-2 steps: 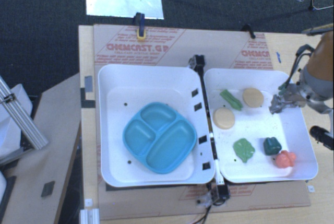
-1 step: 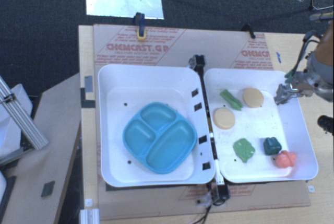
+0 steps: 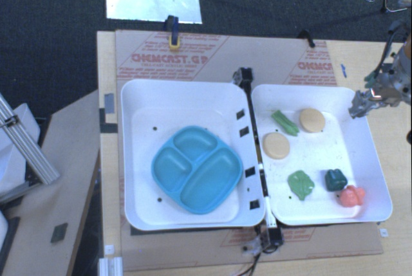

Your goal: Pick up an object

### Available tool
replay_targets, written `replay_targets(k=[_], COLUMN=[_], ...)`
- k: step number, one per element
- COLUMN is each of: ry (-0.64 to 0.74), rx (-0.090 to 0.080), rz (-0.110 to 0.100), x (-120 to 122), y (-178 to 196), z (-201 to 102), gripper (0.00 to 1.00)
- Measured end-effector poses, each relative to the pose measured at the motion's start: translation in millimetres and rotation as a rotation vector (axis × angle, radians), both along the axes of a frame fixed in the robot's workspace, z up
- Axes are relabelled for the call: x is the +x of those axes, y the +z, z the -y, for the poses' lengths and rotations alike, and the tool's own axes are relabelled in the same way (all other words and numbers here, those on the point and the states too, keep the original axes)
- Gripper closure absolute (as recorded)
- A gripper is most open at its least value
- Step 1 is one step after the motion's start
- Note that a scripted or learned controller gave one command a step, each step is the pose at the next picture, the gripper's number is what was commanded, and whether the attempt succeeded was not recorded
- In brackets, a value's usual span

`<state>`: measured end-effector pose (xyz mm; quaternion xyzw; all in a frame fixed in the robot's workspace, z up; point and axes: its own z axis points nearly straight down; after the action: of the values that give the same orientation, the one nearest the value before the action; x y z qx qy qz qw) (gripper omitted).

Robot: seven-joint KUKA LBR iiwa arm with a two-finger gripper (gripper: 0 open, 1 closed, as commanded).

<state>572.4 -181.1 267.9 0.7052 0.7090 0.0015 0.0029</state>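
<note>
While your claw (image 3: pixel 362 105) hovers at the right bin's (image 3: pixel 376 159) edge, grip unreadable, you're approaching; next, descend over the pink toy (image 3: pixel 351 196).

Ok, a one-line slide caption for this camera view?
Gripper poised over right bin's far edge; blue divided plate sits in left bin.

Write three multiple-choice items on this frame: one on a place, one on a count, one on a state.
1. Where is the blue three-compartment plastic plate?
A. Left white bin
B. Right white bin
C. On the bench

2. How many round tan discs lie in the right white bin?
A. One
B. Two
C. Four

3. Where is the tool?
A. Over the plate
B. At the right bin's upper right rim
C. Touching the pink lump

Key: 1 A, the plate lies in the left white bin. 2 B, two discs. 3 B, it sits at that rim.
</note>
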Motion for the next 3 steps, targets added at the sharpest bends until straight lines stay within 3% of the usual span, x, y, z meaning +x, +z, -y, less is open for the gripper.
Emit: replay_targets(k=[3], ry=[0.004], rx=[0.003], rz=[-0.005], x=[-16], y=[-13], z=[-148], gripper=[1.0])
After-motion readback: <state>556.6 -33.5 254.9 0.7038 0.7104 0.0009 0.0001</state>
